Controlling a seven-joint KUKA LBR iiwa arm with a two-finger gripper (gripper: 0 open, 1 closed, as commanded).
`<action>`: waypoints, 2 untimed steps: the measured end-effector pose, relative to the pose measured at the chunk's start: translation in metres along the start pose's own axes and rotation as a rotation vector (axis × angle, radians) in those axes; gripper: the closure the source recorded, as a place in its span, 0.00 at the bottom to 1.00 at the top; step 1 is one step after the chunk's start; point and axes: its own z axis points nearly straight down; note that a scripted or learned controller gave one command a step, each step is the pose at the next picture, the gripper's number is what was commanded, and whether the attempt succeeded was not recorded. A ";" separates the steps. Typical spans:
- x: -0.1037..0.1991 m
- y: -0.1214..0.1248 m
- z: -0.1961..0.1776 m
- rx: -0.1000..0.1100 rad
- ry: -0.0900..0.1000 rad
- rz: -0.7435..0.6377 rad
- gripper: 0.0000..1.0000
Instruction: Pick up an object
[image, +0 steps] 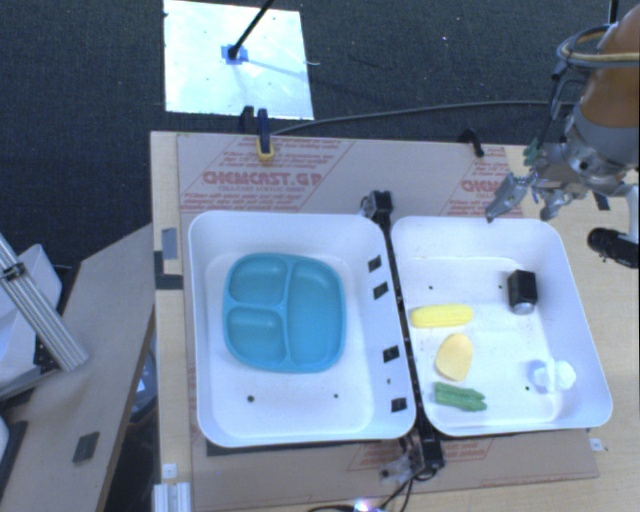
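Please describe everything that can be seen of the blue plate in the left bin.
The blue plate is a light blue tray with rounded corners, and it looks like smooth plastic. Raised ridges divide it into three compartments: one large on the right side of the view and two smaller on the left. Nothing lies in them. It lies flat on the floor of the left bin, near its middle, slightly turned. It touches only the bin floor.

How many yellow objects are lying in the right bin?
2. The long yellow corn piece lies near the middle of the right bin; the rounder yellow piece lies just below it in the view, above the green pod. None seems hidden.
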 end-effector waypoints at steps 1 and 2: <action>0.000 0.002 -0.008 -0.012 -0.002 -0.002 0.00; -0.005 -0.004 0.051 -0.007 -0.001 0.000 0.00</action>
